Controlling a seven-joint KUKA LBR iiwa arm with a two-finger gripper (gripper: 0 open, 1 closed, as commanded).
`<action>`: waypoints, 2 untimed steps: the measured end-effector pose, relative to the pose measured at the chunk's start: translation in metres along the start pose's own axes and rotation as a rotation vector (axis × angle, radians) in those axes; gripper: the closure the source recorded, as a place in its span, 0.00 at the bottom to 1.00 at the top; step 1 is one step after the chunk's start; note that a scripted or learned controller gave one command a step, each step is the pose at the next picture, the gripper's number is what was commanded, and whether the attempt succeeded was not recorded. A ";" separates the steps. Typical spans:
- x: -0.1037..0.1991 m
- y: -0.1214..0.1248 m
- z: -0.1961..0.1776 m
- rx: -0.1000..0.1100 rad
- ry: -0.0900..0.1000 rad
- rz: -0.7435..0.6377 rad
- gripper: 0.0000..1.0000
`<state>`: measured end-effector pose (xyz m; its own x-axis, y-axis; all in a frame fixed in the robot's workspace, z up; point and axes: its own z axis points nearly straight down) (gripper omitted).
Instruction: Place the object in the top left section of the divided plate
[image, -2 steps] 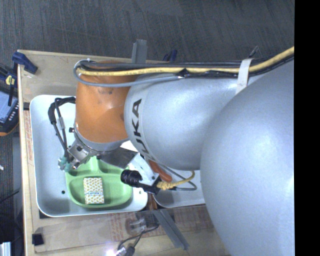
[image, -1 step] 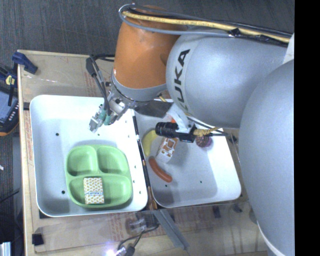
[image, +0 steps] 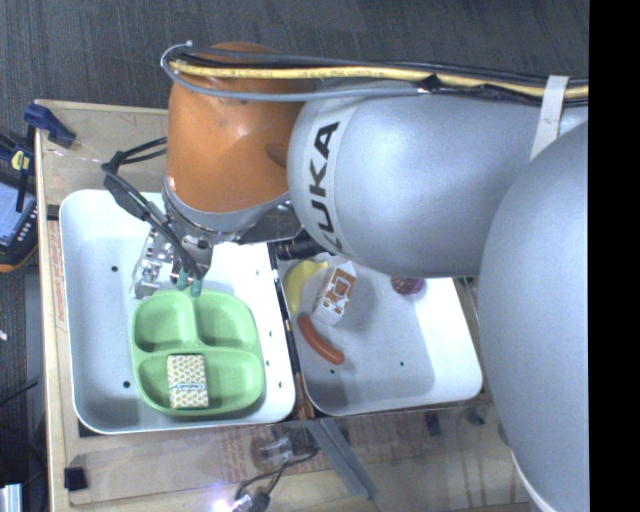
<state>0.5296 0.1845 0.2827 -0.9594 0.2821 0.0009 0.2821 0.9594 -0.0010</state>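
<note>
A green divided plate (image: 235, 330) lies in the left white bin (image: 95, 330). A small patterned square packet (image: 187, 381) rests in the plate's large near section. My gripper (image: 168, 268) hangs just above the plate's far left rim, over the top left section (image: 165, 320). Its metal fingers point down, and the wrist hides how wide they stand. I see nothing clearly held between them.
The right white bin (image: 440, 375) holds a red sausage (image: 320, 340), a yellow item (image: 303, 280), an orange-and-white carton (image: 338, 292) and a dark round thing (image: 407, 286). The big grey arm covers the upper right. Cables trail along the left bin's far side.
</note>
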 end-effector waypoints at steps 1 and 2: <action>0.046 0.022 0.001 0.000 0.000 -0.136 1.00; -0.006 0.037 -0.100 -0.002 -0.004 -0.323 1.00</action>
<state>0.5460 0.2183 0.3831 -0.9993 -0.0372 -0.0030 -0.0372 0.9993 0.0011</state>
